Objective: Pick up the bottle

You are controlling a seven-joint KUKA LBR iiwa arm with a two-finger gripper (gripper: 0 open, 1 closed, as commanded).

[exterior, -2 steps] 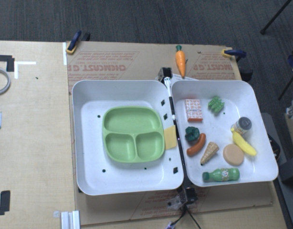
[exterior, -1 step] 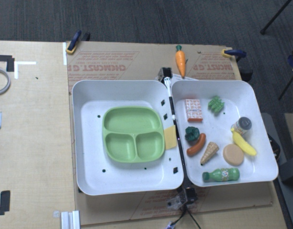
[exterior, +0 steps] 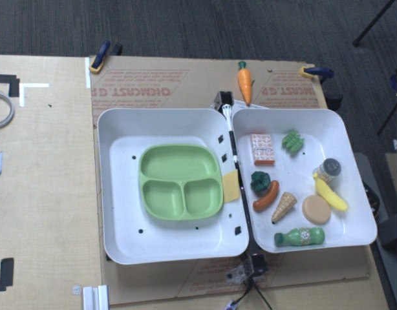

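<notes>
A small green bottle [exterior: 300, 237] lies on its side near the front edge of the right bin [exterior: 354, 154], its cap pointing left. A grey-lidded jar [exterior: 328, 168] stands at the bin's right side, above a yellow banana [exterior: 331, 195].
The right bin also holds a pink wafer block [exterior: 262, 149], broccoli pieces [exterior: 292, 141], a sausage [exterior: 265, 197], an ice cream cone [exterior: 283, 206] and a round bun [exterior: 316, 209]. The left bin [exterior: 114, 192] holds a green divided tray [exterior: 182, 182]. A toy carrot [exterior: 244, 82] lies on the cardboard behind the bins.
</notes>
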